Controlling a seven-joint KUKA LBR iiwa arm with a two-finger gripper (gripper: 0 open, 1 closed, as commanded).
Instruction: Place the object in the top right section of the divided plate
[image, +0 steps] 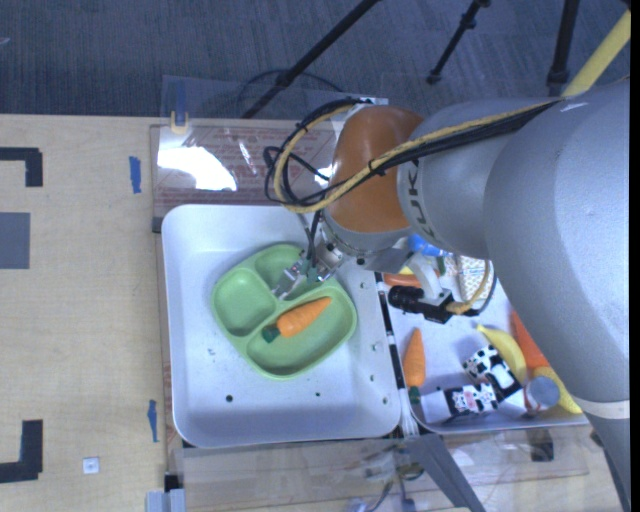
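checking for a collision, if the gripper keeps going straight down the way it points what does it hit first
Most likely the green divided plastic plate: the gripper points down over its upper right section, just above the orange toy carrot. Height above the plate is hard to judge from this view.

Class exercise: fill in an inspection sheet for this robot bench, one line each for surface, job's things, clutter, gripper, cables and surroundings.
Surface: left white bin holds the plate; right white bin holds loose toys.
Job's things: green divided plate in the left bin; toy carrot lying in its lower right section.
Clutter: in the right bin, a second carrot, a banana, a black-and-white cow-patterned toy.
Gripper: gripper low over the plate's upper part, just above the carrot; finger state unclear.
Cables: yellow and black cables looped at the wrist.
Surroundings: wooden bench with black marks and blue tape; tripod legs beyond.
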